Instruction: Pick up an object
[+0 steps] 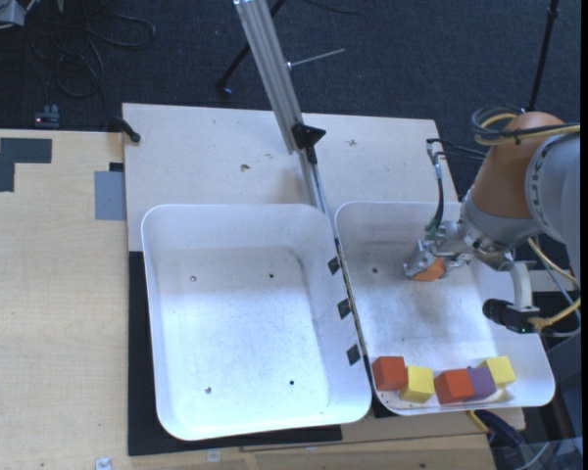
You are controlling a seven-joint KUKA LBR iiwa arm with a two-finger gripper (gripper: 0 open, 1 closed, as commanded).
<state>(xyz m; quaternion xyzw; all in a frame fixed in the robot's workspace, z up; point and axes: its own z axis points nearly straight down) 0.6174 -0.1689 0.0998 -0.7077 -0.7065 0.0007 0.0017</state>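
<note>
My gripper (427, 264) hangs over the middle of the right bin (529, 395), reaching in from the right. A small orange object (431, 273) sits between its fingertips, and the fingers look closed around it, a little above the bin floor. Along the front wall of the same bin lies a row of blocks: a red block (389, 371), a yellow block (417, 384), an orange-red block (454, 385), a purple block (480, 381) and another yellow block (501, 369).
The left bin (155, 262) stands beside the right one, with a divider carrying black clips (344, 307) between them. A slanted aluminium rail (274, 71) rises behind the bins. Cables (514, 313) hang off the wrist at the right.
</note>
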